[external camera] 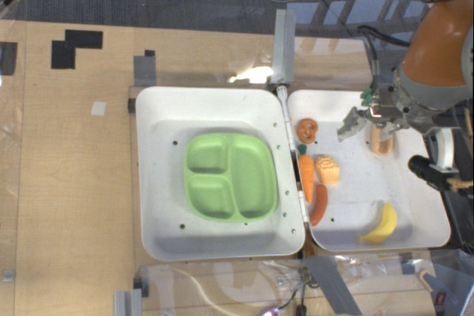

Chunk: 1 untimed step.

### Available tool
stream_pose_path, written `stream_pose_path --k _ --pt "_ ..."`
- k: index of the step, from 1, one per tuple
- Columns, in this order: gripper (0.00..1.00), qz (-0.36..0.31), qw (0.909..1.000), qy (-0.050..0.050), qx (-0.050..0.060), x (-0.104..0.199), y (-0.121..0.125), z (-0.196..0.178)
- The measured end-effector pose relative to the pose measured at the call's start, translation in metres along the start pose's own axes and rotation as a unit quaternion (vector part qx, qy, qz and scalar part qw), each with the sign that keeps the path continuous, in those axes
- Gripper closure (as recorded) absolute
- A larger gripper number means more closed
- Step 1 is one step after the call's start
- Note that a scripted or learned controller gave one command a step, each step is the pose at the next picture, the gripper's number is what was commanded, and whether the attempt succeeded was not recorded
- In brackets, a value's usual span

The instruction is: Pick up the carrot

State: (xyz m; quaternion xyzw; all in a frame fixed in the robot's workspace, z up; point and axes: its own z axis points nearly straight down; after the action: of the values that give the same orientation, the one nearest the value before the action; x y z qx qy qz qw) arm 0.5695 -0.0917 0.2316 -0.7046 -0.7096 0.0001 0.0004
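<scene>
Slender orange carrot [306,175] lying lengthwise against the left wall of the right-hand shallow white bin [415,237], at about nine o'clock, touching a red sausage-shaped piece [318,203] below and just beside a yellow-orange block [328,170]. Two-finger gripper [372,123] hovering near twelve o'clock, fingers spread, pinching nothing. Best approached with jaws across the carrot's width, clear of wall and block, descending at mid-length. Yellow banana [380,224] well apart at five o'clock.
</scene>
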Motion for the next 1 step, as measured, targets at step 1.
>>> stream_pose_path --k 1 --pt "0.00 -0.058 0.9983 0.000 0.000 0.0477 -0.0157 0.0492"
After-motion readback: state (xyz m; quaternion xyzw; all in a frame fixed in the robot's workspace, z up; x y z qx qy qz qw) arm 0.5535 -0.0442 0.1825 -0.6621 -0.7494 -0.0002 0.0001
